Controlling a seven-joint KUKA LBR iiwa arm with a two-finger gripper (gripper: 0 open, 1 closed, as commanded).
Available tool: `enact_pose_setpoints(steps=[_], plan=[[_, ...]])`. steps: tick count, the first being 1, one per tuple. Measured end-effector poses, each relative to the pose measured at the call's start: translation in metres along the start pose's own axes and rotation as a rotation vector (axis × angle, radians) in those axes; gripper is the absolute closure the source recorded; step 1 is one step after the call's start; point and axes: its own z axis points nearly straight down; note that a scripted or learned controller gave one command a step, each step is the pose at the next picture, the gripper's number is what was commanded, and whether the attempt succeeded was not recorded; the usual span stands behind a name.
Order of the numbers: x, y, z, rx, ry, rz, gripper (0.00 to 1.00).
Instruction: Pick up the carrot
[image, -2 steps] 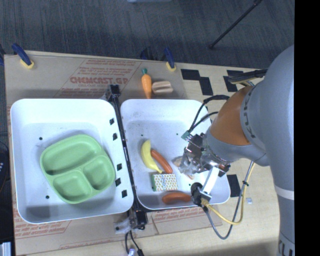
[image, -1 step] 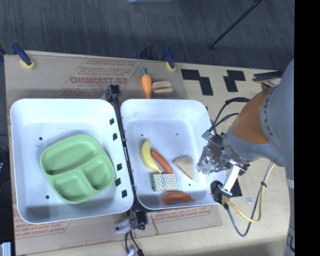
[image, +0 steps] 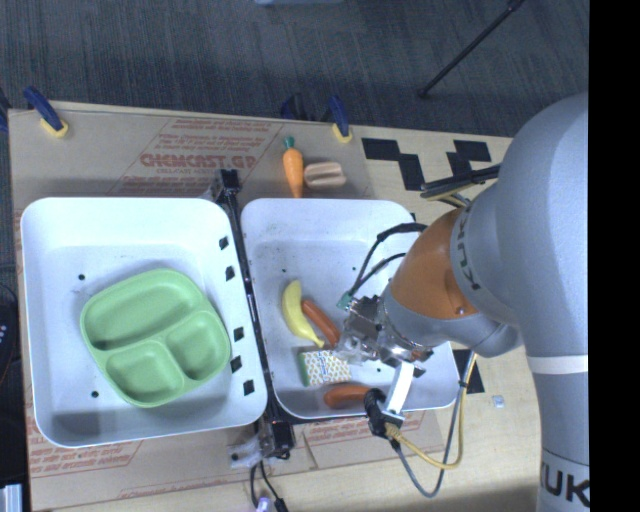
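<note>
From above, the carrot (image: 292, 170) lies outside both bins on the cardboard-covered bench (image: 150, 150), just beyond the far rim of the right bin (image: 300, 215), its green top pointing away from the bins; a small tan and brown bun-like piece (image: 324, 176) sits just beside it to the right. Bare cardboard lies around these two on the left. The arm (image: 450, 275) reaches in from the right and hangs low over the near right part of the right bin, well apart from the carrot. Its gripper (image: 362, 335) is over the bin floor near a patterned card-like item (image: 322, 367); whether it is open or closed I cannot tell. In that bin a banana (image: 295, 312) and a reddish sausage (image: 320, 320) lie touching near the middle, another sausage (image: 346, 396) along the near rim. The far half of the bin floor is bare. The left bin (image: 60, 230) holds a green divided plate (image: 155, 335).
</note>
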Motion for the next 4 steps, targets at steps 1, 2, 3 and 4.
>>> enact_pose_setpoints(steps=[1,2,3,4], plan=[[-0.025,0.013,-0.030,0.004,-0.001,-0.421,1.00],[-0.057,0.031,-0.100,0.003,-0.001,-0.658,1.00],[-0.009,0.004,-0.102,0.007,0.000,-0.529,1.00],[0.105,-0.061,-0.097,0.006,0.000,-0.140,1.00]])
